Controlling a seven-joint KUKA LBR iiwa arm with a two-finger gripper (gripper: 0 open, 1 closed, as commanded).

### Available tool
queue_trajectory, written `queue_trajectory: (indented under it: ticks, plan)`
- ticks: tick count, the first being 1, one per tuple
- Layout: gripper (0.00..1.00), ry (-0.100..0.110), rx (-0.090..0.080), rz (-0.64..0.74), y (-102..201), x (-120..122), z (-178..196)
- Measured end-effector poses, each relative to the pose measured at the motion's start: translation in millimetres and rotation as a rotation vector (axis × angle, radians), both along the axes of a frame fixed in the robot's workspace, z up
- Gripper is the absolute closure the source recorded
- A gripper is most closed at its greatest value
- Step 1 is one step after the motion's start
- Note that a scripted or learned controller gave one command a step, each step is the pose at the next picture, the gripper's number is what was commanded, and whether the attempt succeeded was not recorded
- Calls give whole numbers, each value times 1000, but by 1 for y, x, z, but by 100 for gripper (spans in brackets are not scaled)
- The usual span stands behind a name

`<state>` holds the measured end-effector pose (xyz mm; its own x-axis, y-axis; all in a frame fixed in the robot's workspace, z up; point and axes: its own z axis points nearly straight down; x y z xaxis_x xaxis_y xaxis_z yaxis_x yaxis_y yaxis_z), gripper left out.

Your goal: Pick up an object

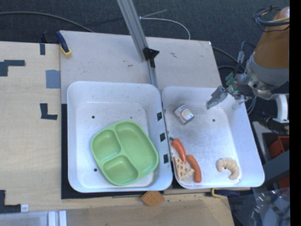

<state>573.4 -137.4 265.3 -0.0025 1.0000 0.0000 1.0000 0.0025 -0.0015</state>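
The right bin [244,140] holds a small white can [184,113] lying near its back left. Along its front left are two orange sausages [178,149] [194,167] and a waffle piece [182,170]. A tan shrimp-shaped toy [228,167] lies at its front right. My gripper [226,100] hangs over the bin's back right corner, open, with nothing between its fingers. It is well to the right of the can and apart from it.
The left bin [75,126] carries a green divided plate [124,152]. A brown cookie [151,198] lies on the bench in front of the bins. A metal pole [136,27] slants down to the gap between the bins.
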Motion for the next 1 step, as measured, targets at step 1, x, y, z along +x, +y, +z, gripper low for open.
queue_trajectory:
  ticks: [1]
  plan:
    - [0,0,0,0,0,0,0]
